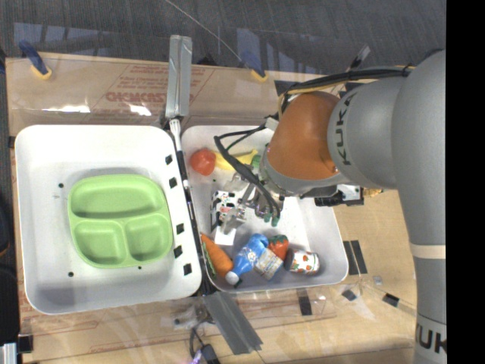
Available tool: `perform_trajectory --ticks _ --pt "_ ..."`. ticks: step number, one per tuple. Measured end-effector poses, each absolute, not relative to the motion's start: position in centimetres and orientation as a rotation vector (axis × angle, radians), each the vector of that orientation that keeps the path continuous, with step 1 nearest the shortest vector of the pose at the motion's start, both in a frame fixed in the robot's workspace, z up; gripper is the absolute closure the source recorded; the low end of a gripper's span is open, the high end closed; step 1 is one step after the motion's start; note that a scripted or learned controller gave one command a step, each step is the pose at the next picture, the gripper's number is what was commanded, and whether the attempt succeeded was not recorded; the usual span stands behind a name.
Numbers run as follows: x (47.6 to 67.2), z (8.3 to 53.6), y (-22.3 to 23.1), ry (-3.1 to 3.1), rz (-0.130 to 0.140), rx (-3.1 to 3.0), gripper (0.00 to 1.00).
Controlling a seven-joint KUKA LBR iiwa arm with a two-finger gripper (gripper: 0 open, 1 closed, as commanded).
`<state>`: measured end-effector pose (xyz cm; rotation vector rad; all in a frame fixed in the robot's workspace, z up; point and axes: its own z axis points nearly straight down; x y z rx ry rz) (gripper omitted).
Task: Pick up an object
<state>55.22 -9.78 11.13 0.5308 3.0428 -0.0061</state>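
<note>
In the left bin we see a green three-compartment tray. On the cardboard at that bin's 12 o'clock, faint red print runs upside down; we cannot read it. In the right bin lie a red ball, a black-and-white object, a carrot, a blue bottle and a small printed can. The gripper hangs over the bin's centre; whether it is wide or narrow we cannot tell. "KUKA" marks the arm.
</note>
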Motion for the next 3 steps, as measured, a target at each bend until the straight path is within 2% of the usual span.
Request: perform_trajectory --ticks 1,2,3 --pt "55.4 10.9 -10.2 2.962 0.006 0.954 0.00" --pt "57.5 10.8 -9.5 2.917 0.008 1.108 0.00" --pt "57.6 10.7 -9.9 2.837 0.018 1.301 0.00"
